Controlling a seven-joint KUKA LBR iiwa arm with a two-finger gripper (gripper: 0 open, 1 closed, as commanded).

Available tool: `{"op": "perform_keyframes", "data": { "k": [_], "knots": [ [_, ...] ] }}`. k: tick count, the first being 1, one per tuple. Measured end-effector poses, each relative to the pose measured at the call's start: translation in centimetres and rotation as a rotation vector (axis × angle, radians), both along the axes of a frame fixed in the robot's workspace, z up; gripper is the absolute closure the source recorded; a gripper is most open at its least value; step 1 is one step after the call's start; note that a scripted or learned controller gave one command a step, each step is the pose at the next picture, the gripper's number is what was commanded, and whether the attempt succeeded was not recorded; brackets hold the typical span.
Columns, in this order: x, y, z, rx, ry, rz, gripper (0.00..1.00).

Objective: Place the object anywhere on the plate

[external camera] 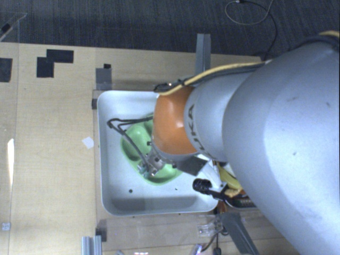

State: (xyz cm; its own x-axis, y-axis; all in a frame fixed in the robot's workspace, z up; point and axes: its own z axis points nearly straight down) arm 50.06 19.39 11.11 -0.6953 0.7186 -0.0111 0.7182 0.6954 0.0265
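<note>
A light green plate [137, 140] lies in the left white bin [114, 195], a little right of the bin's middle. The arm's orange band and grey wrist cover much of the plate's right side. My gripper [147, 167] hangs directly over the plate's near part, low above it. No object shows at the gripper, and the arm hides whatever may lie beneath it.
The big grey arm covers the right bin almost entirely. At its lower edge a yellow thing [231, 180] and a small black thing [202, 186] peek out. A thin black cable [118, 124] loops over the plate's far left. Grey posts [203, 52] stand behind the bins.
</note>
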Motion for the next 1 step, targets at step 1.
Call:
{"op": "perform_keyframes", "data": {
  "k": [1],
  "knots": [
    [1.02,2.11,0.55,-0.007,0.025,-0.273,1.0]
  ]
}}
